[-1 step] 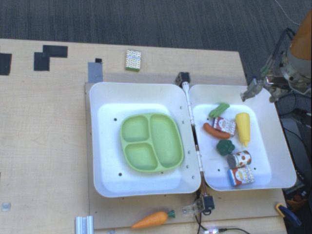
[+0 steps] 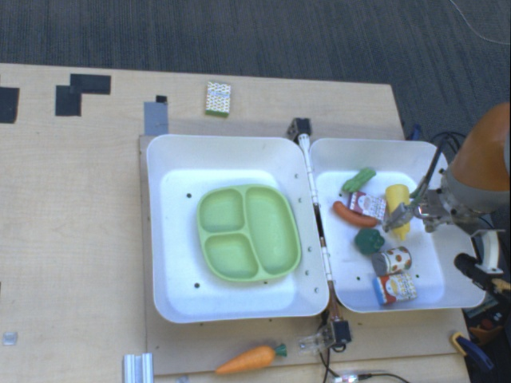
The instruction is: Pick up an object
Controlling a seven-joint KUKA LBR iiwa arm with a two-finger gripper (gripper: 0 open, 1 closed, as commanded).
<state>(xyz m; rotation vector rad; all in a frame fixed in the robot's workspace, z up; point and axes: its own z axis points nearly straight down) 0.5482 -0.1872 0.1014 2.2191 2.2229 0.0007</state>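
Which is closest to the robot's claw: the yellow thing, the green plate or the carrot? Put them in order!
From the gripper:
1. Yellow thing, right bin, right beside it.
2. Green plate, in the left bin.
3. Carrot, on the bench below the bins.

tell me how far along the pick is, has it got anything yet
Done: the gripper has reached into the right bin, beside the yellow object. In hand: nothing visibly lifted; every toy lies in the bin. Left: grasp and raise one. The green tray in the left bin holds nothing.
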